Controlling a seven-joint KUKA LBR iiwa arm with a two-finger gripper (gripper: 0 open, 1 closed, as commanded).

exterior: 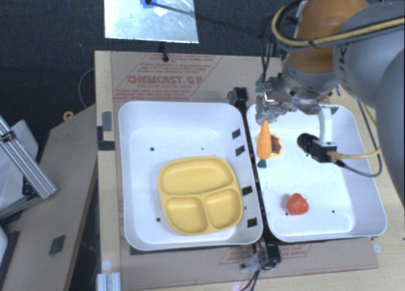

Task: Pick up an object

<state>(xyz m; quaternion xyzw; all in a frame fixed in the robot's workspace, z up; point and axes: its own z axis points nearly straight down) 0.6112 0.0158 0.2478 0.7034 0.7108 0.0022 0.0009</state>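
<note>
Hiding gripper (pixel 266 116) fingertips: carrot (pixel 263 140).

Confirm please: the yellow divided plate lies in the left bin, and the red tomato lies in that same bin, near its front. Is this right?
Not quite. The camera view shows the yellow divided plate in the left bin, but the red tomato lies in the right bin, near its front.

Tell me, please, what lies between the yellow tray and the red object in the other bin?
In the camera view, between the yellow tray and the red object lie bare white bin floor and the two bins' adjoining walls.
</note>
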